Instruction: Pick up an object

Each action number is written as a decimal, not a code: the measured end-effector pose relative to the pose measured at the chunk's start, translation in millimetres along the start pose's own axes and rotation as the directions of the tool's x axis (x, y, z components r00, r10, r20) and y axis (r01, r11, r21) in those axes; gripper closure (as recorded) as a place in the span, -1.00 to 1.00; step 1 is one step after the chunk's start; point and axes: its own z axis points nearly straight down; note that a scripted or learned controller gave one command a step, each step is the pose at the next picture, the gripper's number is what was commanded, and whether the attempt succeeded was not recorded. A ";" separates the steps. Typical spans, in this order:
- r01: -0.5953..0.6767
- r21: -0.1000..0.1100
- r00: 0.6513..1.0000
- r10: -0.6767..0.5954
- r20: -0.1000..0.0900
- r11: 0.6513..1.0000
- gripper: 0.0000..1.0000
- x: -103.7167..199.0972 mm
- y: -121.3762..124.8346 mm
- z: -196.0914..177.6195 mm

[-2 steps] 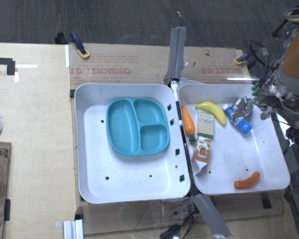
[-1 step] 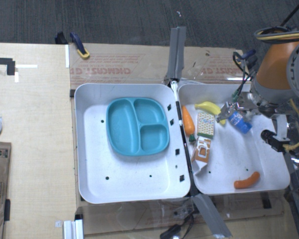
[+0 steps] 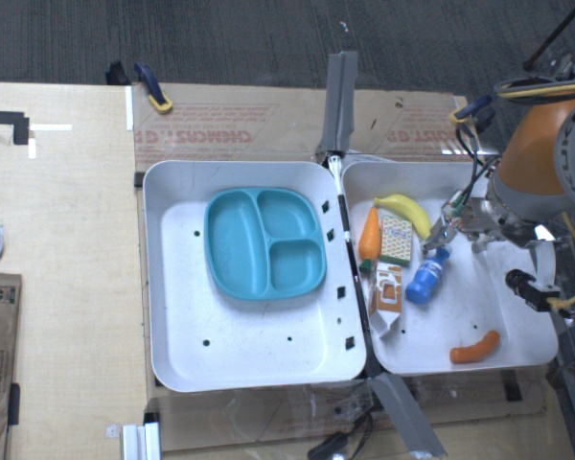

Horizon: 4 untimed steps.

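Observation:
The right bin [image 3: 517, 348] holds a yellow banana [image 3: 405, 209], an orange carrot [image 3: 369, 235], a checkered packet [image 3: 396, 238], a small orange-and-white carton [image 3: 387, 288], a blue bottle [image 3: 425, 278] and an orange sausage [image 3: 474, 347]. My gripper [image 3: 444, 235] reaches in from the right and hangs just above the blue bottle's upper end, beside the banana's tip. Nothing is seen between its fingers.
The left bin [image 3: 172, 286] contains a teal divided plate [image 3: 265, 243]. A grey divider post [image 3: 339, 103] rises between the bins at the back. The arm's orange band [image 3: 532, 151] and cables hang over the right bin's far right corner. A blue-handled clamp [image 3: 151, 88] sits on the cardboard behind.

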 end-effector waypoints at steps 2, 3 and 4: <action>0.282 -0.003 0.960 -0.282 0.001 0.959 1.00 -7.0 -1.8 -27.1; 0.282 -0.002 0.960 -0.282 0.001 0.960 -1.00 -7.2 -1.8 -27.1; 0.162 -0.004 0.987 -0.162 -0.011 0.987 -1.00 -34.7 12.8 -0.8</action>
